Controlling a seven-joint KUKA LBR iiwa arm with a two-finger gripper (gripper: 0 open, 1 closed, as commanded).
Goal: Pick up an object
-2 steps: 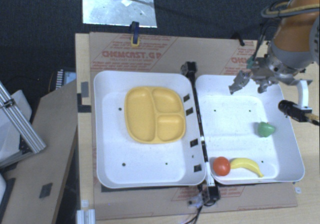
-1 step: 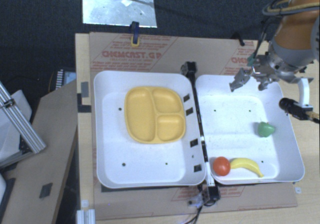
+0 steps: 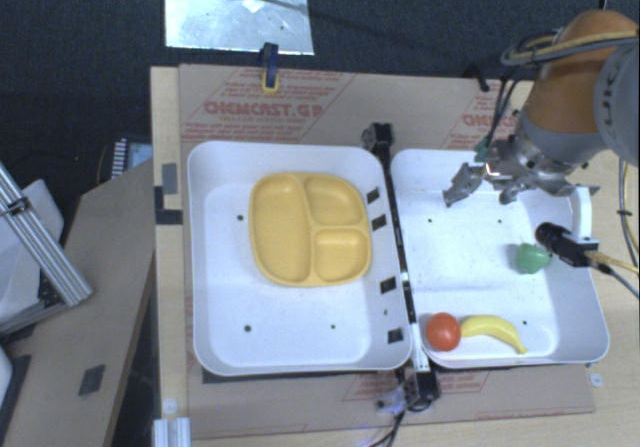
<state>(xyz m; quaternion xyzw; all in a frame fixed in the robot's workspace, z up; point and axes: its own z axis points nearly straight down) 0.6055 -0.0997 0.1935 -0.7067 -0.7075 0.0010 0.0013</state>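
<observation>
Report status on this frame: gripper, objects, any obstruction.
Two-finger gripper above right white bin, nothing between its fingers. Small green object, red-orange round fruit, yellow banana lying untouched. Nothing blocking them.

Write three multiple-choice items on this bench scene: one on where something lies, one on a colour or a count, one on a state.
1. Where does the yellow divided plate lie?
A. in the left bin
B. in the right bin
C. on the bench outside both bins

2. How many loose things lie in the right bin?
A. one
B. three
C. five

3. What is the state of the hand?
A. gripping the banana
B. resting on the plate
C. above the right bin's far part, holding nothing

Answers: 1 A, the plate fills the left bin's middle. 2 B, a tomato, the banana and a green object. 3 C, it is apart from all three things.
</observation>
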